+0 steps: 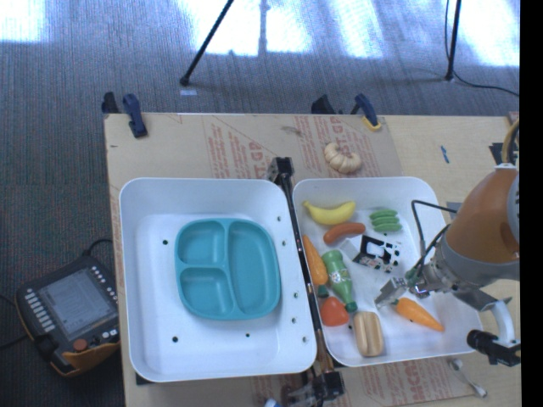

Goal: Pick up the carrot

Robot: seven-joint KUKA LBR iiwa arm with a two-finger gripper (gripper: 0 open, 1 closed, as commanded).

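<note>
Down at the lower right of the frame, the carrot (420, 314) lies in the right bin (339, 359), orange, tapered, pointing right. Just above-left of it hangs the claw (405, 288), fingers seemingly parted, gripping nothing visible. Further left sits a teal plate (227, 269).

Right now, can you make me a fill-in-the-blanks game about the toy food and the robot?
1. The divided plate in the left bin is colored ____.
2. The yellow banana lies in the ____ bin.
3. The claw is right next to the orange ____ near the right bin's front corner.
4. The green bottle lies between the black-and-white toy cow and a long ____ vegetable by the divider.

Missing words: teal, right, carrot, orange
</note>
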